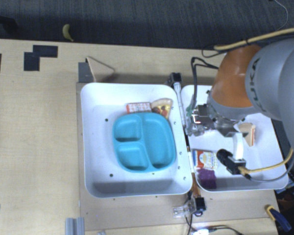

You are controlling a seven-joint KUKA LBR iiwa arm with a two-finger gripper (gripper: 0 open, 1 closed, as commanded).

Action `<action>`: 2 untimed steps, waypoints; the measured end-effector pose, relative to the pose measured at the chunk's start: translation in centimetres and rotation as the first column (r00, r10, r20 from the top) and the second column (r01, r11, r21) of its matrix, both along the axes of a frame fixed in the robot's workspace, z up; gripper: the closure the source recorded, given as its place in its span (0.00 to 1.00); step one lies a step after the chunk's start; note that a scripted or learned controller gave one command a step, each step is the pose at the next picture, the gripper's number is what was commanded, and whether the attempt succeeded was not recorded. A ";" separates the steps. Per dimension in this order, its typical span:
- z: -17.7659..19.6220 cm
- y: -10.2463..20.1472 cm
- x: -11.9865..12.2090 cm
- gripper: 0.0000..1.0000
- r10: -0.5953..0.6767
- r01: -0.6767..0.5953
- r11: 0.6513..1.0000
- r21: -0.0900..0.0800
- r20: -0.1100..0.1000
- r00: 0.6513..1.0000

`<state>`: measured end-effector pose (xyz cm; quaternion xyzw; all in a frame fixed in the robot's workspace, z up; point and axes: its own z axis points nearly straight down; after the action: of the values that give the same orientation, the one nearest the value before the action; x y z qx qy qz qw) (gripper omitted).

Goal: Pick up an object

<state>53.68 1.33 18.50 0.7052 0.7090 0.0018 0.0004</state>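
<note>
Seemingly, the gripper (pixel 202 122) hangs over the right bin (pixel 279 146); nearest, lower in frame, lies the small carton (pixel 205 159). Whether it is closed I cannot tell.

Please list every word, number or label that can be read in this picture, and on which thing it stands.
None can be read.
Small packet in the left bin: red and white print, too blurred.
Carton in the right bin: picture label, too small.

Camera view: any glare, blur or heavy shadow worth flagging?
Camera view: even light, soft focus throughout; mild sheen on the blue three-compartment plastic plate; the grey arm with its orange band shades part of the right white bin.
</note>
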 end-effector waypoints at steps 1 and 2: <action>0.0 -0.1 0.0 0.00 -0.001 0.001 1.000 -0.001 -0.001 1.000; -0.1 -6.2 -4.8 0.00 -0.003 0.003 1.000 -0.002 -0.002 1.000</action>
<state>48.89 -4.86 18.44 0.7063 0.7079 0.0004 0.0006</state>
